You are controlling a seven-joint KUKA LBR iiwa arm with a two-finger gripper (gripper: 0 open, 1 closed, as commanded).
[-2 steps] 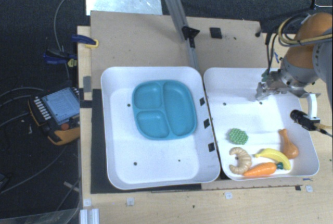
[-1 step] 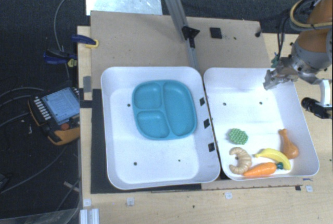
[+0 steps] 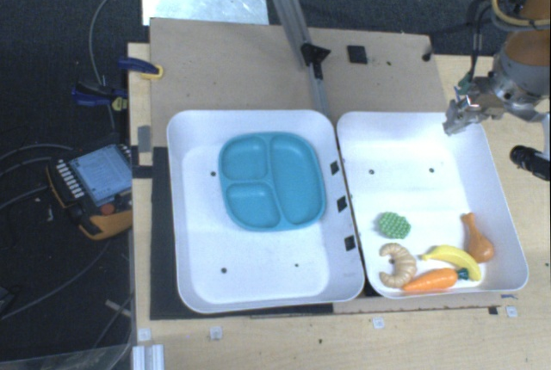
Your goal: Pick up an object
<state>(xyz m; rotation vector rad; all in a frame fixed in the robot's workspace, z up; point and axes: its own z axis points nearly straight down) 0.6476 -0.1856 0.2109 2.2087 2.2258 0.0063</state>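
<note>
Crowded well below the gripper [image 3: 462, 112], whose opening cannot be told, carrot [image 3: 430, 280], banana [image 3: 455, 257] and croissant [image 3: 397, 263] could be missed or nudged together.

Bench [image 3: 224, 58]: left bin [image 3: 194, 274], right bin [image 3: 413, 144] side by side.

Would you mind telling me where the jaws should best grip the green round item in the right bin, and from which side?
Grip the green round item across its middle, coming straight down from above. It is small and rounded, and it lies apart from the croissant below it, so there seems room on either side.
</note>
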